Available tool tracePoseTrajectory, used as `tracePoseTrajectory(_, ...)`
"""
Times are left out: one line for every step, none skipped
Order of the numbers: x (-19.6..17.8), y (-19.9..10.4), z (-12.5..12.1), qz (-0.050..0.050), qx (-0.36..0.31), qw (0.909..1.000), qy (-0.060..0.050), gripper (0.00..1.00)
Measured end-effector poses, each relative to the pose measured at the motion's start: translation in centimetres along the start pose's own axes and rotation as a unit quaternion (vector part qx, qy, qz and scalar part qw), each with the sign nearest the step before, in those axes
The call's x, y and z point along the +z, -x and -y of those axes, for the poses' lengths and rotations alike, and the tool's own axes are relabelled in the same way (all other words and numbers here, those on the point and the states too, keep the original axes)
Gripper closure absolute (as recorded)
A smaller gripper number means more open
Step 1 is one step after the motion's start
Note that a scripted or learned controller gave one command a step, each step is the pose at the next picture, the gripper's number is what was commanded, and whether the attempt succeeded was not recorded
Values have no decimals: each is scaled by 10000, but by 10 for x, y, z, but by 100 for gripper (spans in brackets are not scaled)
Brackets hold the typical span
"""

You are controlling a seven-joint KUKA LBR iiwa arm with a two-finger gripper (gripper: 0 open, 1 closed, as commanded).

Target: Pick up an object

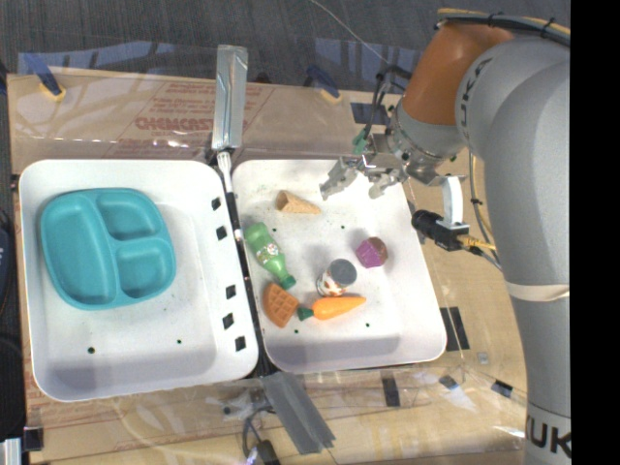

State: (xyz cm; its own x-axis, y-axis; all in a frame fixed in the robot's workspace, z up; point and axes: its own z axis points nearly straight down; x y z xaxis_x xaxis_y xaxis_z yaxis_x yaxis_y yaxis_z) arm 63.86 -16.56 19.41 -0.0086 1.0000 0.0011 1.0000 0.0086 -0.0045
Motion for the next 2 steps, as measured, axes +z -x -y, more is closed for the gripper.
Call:
tracePoseTrajectory(102,46,92,4,21,10000,3,0)
tracePoseTrajectory(91,45,90,12,-21,10000,14,100)
